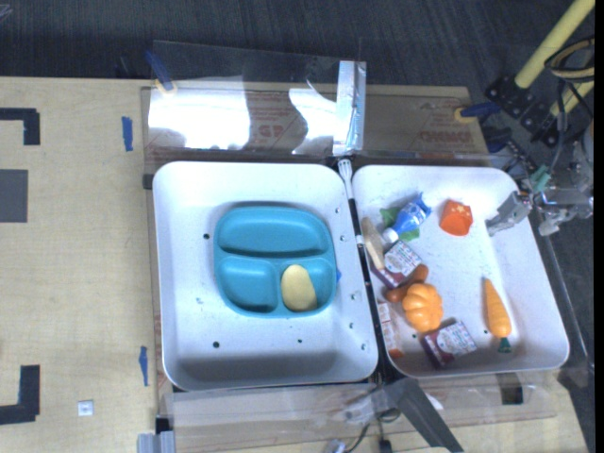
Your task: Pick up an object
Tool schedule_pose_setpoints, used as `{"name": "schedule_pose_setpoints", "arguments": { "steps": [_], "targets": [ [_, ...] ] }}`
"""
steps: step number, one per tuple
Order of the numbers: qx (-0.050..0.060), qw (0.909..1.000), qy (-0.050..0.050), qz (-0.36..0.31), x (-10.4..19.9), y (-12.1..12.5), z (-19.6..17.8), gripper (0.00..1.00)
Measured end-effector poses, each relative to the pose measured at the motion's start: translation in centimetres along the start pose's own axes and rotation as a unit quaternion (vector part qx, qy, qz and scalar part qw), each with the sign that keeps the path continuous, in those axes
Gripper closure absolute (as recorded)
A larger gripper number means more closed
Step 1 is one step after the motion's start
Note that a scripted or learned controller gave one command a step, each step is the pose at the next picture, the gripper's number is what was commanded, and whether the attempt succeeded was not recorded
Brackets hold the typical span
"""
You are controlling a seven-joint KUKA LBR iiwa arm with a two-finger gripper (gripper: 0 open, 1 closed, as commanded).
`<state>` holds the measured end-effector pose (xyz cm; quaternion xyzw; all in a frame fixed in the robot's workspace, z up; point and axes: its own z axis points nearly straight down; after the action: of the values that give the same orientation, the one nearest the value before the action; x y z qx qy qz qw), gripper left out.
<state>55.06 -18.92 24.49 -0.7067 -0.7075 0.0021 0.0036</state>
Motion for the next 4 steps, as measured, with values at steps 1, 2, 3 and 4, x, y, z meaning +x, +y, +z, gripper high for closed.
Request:
{"name": "schedule_pose_setpoints", "arguments": {
  "steps": [1,2,3,4],
  "targets": [
    [0.004,1.0,0.001,0.007,3.7,3.9,12.9,0.0],
    [-0.002,0.9989,-0.001,-0.046,3.4,9.9,15.3,0.0],
    [0.0,0.996,-0.005,-0.089,6.3,11.6,15.7,0.0],
    [-0.004,0.9922,-0.002,-0.125,7.7,6.7,15.7,0.0]
  ]
}}
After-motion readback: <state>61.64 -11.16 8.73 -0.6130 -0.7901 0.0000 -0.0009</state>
